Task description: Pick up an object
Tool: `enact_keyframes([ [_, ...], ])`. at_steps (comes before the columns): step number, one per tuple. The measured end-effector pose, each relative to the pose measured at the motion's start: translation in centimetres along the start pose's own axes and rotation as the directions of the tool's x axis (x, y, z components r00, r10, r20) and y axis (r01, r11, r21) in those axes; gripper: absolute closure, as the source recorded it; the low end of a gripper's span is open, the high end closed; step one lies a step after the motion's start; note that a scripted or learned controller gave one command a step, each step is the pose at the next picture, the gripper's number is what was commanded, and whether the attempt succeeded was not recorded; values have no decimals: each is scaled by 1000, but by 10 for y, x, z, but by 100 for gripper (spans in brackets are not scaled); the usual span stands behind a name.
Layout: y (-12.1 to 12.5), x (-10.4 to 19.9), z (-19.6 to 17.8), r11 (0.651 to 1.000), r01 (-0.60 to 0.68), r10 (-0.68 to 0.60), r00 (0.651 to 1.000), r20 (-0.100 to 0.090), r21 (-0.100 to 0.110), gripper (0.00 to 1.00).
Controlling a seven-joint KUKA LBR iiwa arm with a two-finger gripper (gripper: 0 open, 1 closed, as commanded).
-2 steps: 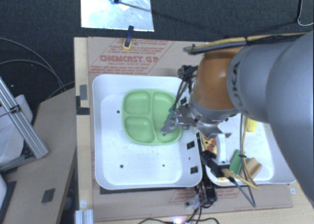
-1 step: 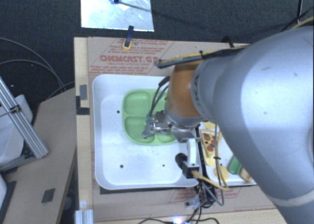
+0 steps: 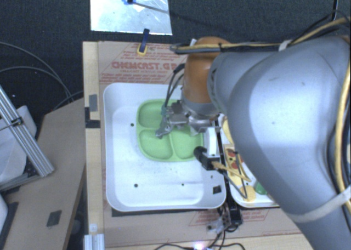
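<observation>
The gripper (image 3: pixel 164 128) is seen low over the green divided plate (image 3: pixel 156 142), which lies centre-left in the left bin (image 3: pixel 123 188). Jaw state cannot be told. For a sound pick, the rim at 9 o'clock is judged best straddled squarely.

The grey arm (image 3: pixel 285 117) reaches leftward, its pincer (image 3: pixel 164 128) apparently pointing down.

Bare floor along the left bin (image 3: pixel 118 150) front and left, green tray (image 3: pixel 151 139) probably mid-bin.
</observation>
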State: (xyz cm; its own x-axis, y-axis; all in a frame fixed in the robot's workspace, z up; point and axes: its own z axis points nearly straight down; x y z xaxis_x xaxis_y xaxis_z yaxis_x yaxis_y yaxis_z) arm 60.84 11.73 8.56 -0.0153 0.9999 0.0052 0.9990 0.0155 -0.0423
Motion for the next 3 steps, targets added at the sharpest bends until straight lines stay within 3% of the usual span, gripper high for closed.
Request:
enact_keyframes([
  [1, 15, -80, -108, 998, -16, 16, 1000, 5, -56, 0],
  [2, 13, -77, -111, 999, -8, 9, 1000, 5, -48, 100],
  [3, 12, -77, -111, 999, -8, 8, 1000, 6, -46, 0],
])
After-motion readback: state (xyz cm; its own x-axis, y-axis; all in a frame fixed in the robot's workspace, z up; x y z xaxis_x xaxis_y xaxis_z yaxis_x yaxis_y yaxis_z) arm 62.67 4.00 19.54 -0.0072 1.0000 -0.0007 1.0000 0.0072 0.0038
